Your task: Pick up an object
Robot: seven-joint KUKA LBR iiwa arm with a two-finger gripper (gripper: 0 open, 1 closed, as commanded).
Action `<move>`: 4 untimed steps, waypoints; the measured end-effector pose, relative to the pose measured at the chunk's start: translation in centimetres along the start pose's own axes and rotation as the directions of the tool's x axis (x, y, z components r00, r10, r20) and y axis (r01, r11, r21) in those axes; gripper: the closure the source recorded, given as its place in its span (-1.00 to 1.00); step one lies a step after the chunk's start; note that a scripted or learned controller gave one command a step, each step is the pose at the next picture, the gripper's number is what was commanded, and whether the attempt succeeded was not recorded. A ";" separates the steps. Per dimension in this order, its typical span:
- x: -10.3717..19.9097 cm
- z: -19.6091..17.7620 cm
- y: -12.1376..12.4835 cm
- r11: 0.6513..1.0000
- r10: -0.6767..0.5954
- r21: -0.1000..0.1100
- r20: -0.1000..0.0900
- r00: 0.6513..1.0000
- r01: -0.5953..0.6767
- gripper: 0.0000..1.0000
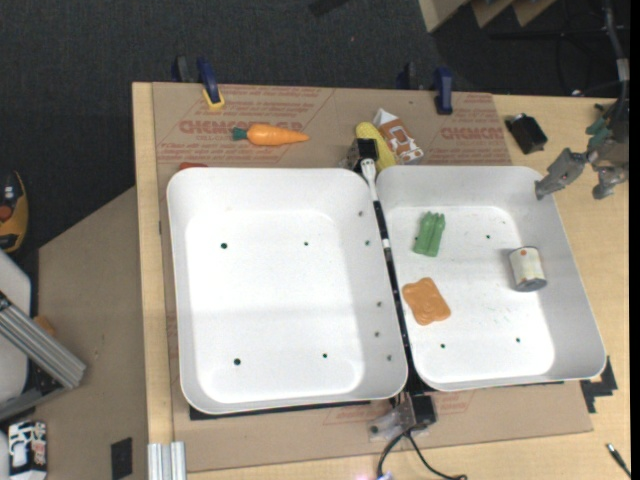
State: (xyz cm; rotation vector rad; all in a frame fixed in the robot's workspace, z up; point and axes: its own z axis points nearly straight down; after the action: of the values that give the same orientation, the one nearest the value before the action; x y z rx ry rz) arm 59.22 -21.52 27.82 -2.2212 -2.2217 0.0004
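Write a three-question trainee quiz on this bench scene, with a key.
1. True or false: the carrot lies inside the left bin.
2. Which item lies in the right bin? A) carrot B) green piece C) blue clamp
3. Fill in: the small can lies to the ___ of the orange piece in the camera view.

Key: 1 false; it lies on the board behind the bin. 2 B. 3 right.

One fixed camera overhead looks down slantwise on both bins point(190, 268).
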 end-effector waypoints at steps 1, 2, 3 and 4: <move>6.0 11.5 -1.7 1.000 -0.004 0.011 -0.006 1.000 0.004 -1.00; 8.0 19.3 5.3 1.000 -0.003 -0.008 -0.001 1.000 0.003 -1.00; 11.6 18.9 7.8 1.000 -0.005 -0.011 -0.001 1.000 0.005 -1.00; 11.3 18.2 7.6 1.000 -0.002 -0.006 0.002 1.000 0.002 1.00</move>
State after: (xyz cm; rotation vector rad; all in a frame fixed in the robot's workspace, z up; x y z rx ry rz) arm 66.77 -10.21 9.65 -2.2225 -2.2281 -0.0035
